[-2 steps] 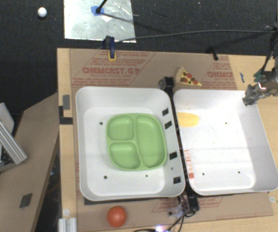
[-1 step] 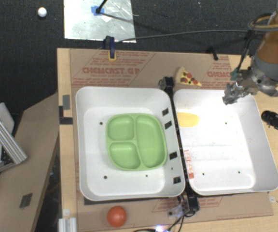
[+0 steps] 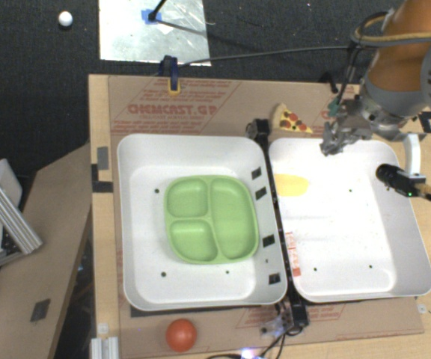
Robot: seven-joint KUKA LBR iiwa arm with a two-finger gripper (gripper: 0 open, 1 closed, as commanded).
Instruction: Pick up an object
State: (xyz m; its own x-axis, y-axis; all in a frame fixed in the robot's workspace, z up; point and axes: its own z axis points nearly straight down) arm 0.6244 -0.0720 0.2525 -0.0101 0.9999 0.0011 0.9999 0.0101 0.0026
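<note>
A flat yellow piece (image 3: 291, 185) lies on the floor of the right bin (image 3: 365, 275), near its left wall. A green divided plate (image 3: 210, 218) rests in the middle of the left bin (image 3: 137, 200). My gripper (image 3: 333, 142) hangs over the far edge of the right bin, up and to the right of the yellow piece, well apart from it. I see nothing between its fingers.
A toy pizza slice (image 3: 290, 119) lies on the cardboard just beyond the bins. A red-orange ball (image 3: 180, 334) sits on the bench in front of the left bin. A blue clamp (image 3: 170, 71) stands at the cardboard's far edge.
</note>
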